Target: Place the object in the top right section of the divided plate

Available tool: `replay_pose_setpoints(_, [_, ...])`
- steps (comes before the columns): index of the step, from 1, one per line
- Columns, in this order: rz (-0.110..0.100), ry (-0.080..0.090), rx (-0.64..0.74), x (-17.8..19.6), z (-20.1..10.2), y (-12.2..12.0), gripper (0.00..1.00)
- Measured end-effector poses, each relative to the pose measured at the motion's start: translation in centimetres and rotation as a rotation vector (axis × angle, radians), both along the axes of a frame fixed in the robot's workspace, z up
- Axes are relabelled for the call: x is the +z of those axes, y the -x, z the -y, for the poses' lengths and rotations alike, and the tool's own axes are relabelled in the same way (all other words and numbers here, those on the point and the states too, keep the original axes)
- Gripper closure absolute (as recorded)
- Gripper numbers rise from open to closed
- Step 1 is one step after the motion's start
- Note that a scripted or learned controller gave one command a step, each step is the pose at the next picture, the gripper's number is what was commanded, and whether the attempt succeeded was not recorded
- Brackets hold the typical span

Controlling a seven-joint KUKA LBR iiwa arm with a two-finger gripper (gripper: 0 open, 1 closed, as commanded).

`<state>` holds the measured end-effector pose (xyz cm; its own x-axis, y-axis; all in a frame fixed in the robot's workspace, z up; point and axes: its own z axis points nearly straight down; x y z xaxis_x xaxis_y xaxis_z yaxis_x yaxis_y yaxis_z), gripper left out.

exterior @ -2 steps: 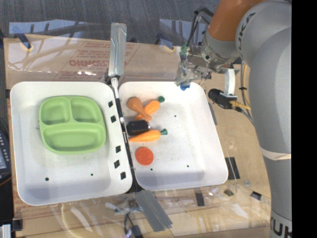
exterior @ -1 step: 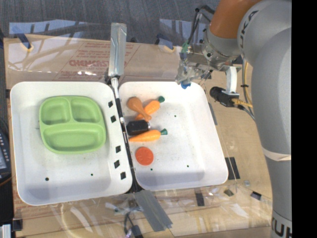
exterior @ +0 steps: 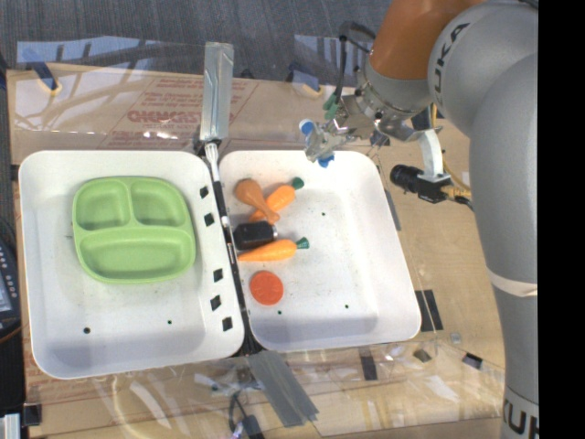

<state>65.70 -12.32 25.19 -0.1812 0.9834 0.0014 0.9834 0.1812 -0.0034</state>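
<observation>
Your hand hangs over the far rim of the right bin, and you cannot tell from here how it is set, because the wrist hides most of it. It carries nothing you can see. The things to choose from lie bunched near the divider in that bin: a chicken drumstick crossed with a small carrot, a black block touching a larger carrot, and a flat orange disc just below.

The main risk is that crowding. Come down on one piece and you will probably nudge its neighbour, or catch two at once. The carrots taper and look smooth and hard, so they could squirt out sideways. The disc lies flat and low, with little edge to grip.

The green plate sits in the left bin, glossy moulded plastic with rounded corners and raised ridges. Its top right section is small, so a release slightly off could leave the piece on a ridge or let it roll into the long lower section
</observation>
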Motion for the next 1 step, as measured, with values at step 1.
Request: replay_pose_setpoints(1, [0.0, 0.0, 0.005, 1.02, -0.13, -0.07, 1.0])
